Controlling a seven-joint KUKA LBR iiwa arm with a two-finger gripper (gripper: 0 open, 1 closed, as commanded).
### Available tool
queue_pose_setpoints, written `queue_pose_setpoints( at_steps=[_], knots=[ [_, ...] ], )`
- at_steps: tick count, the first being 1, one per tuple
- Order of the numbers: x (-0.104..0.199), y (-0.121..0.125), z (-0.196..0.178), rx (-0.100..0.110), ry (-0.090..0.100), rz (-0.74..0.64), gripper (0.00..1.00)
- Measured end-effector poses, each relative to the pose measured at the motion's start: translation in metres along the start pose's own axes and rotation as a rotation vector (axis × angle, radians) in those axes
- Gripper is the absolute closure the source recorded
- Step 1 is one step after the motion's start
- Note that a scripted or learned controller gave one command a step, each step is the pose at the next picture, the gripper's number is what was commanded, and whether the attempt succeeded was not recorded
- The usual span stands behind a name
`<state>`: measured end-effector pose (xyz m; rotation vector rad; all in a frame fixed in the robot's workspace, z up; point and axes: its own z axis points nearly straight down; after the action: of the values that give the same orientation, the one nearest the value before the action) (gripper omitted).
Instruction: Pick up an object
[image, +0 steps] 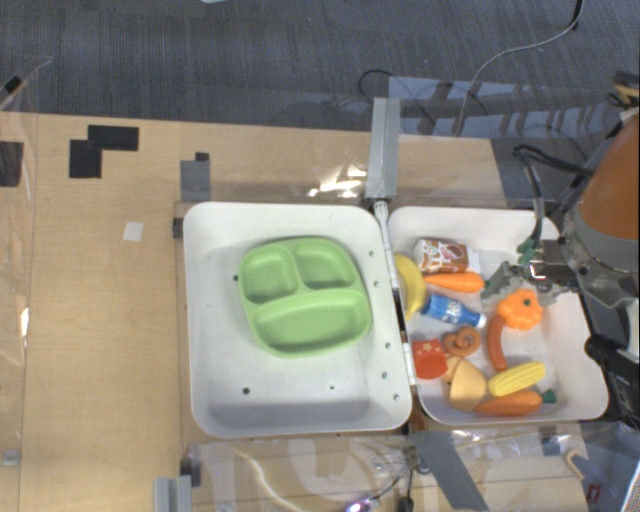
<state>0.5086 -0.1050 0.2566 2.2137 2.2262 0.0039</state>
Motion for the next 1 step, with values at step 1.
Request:
queue_pose_setpoints(
  at_steps=[1],
  knots=[
    [-0.03,0.0457,0.1174,0.002,0.0,-0.036,0.0]
  ],
)
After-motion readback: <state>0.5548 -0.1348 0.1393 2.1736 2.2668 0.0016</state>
